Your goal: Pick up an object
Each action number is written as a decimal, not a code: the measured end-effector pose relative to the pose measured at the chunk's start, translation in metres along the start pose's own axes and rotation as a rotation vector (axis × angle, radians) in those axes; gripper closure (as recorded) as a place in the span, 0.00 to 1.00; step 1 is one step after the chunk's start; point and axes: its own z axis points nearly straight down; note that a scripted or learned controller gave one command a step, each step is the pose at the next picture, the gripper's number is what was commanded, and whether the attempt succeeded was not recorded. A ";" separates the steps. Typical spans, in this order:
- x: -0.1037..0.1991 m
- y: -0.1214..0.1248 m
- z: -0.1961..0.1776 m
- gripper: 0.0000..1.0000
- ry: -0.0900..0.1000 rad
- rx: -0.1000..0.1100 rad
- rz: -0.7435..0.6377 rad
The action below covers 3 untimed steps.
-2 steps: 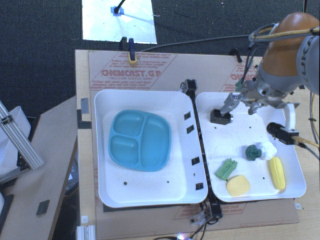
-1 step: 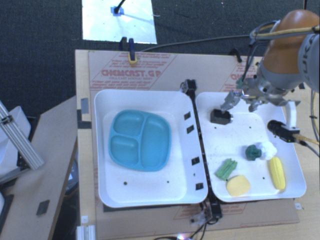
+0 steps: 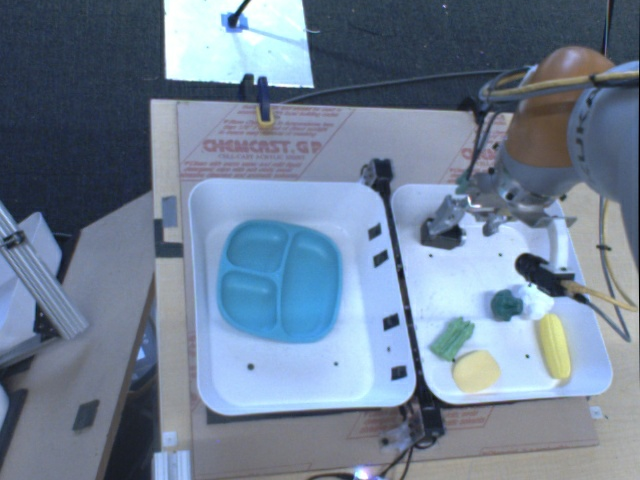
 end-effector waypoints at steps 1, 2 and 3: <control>-0.002 0.003 0.062 0.00 0.000 0.000 0.001; -0.002 0.003 0.085 0.00 0.000 -0.002 0.001; -0.002 0.004 0.072 1.00 0.000 -0.006 0.001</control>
